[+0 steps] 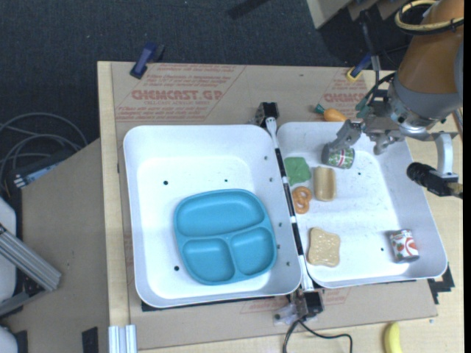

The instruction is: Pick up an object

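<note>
The right bin [423, 219] holds a small green-labelled can [338, 155] lying on its side near the back, a green piece [297, 170], a tan roll [324, 183], an orange pretzel ring [301, 198], a toast slice [323, 247] and a red-and-white can [402, 245]. My gripper [362, 143] hangs low over the back of this bin with its fingers apart. The left fingertip [344, 137] meets the top of the green-labelled can; the other finger [383, 143] stands to the can's right. Nothing sits between the fingers.
The left bin [147, 168] bears a blue divided plate [224, 234]. An orange item [333, 113] lies on the board behind the right bin, and a yellow one [392, 337] in front of it. A black bar [283, 182] joins the two bins.
</note>
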You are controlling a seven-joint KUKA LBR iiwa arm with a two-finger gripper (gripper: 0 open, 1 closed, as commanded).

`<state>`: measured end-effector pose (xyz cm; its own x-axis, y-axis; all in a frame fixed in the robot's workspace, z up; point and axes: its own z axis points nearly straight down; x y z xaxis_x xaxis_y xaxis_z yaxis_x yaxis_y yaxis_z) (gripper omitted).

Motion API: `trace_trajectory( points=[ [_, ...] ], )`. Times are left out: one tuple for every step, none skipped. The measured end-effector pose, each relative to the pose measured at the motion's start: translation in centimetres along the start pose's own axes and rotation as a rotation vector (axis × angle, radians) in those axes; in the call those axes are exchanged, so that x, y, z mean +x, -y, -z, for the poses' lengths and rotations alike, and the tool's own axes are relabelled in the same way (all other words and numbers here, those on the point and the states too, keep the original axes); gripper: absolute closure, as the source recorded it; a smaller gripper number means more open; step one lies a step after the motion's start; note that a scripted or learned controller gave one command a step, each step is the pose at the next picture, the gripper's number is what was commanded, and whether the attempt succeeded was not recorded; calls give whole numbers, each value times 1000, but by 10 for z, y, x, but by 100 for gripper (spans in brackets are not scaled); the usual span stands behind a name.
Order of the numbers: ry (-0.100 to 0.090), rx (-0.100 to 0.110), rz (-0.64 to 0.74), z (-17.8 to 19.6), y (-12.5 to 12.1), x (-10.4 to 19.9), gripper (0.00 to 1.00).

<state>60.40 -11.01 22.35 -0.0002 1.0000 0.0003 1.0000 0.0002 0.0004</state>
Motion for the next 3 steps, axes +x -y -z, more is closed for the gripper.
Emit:
trace_trajectory(
  points=[
    [0,3,-1,-59,-14,-10,0],
    [-1,3,-1,-140,-1,2,0],
    [0,0,-1,-129,-2,1,100]
  ],
)
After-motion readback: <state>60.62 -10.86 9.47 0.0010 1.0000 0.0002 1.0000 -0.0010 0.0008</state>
